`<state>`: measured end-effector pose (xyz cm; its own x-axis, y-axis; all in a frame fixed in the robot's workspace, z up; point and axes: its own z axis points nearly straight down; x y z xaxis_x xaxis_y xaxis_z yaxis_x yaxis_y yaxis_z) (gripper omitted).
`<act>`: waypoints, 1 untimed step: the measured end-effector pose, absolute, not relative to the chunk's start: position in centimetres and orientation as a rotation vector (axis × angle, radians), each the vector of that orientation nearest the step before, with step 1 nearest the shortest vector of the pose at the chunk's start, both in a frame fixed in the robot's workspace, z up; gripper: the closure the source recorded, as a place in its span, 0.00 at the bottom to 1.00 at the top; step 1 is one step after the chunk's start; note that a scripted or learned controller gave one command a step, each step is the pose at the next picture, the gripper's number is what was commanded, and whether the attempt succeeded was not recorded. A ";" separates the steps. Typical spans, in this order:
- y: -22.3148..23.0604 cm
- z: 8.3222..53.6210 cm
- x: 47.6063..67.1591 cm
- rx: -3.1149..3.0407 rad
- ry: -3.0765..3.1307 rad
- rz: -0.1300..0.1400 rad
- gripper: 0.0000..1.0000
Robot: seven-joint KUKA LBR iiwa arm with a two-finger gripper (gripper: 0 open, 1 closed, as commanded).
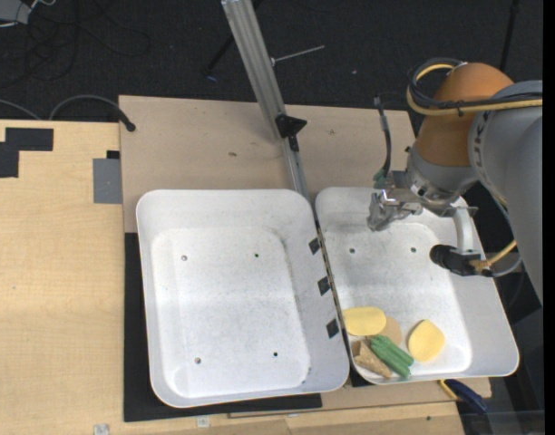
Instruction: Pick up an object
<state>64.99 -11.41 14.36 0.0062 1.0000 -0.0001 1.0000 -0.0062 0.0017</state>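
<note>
Several small things lie at the near end of the right bin [495, 356]: a yellow oval piece [364, 321], a second yellow piece [426, 341], a green stick-shaped thing [391, 355] and a tan lumpy thing [374, 361] beside it. My gripper [384, 212] hangs over the far end of the same bin, well away from these things, with nothing seen between its fingers. The view is too small to tell how the fingers stand.
The left bin [228, 293] lies beside the right one, with black clips [324, 285] along the shared edge. A slanted metal rail [259, 71] rises behind the bins. The wooden bench [51, 270] extends to the left.
</note>
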 end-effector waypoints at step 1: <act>-11.9 18.7 64.9 2.230 2.210 0.002 1.00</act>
<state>64.89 -11.94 18.70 0.0093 1.0000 -0.0005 1.0000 -0.0093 0.0024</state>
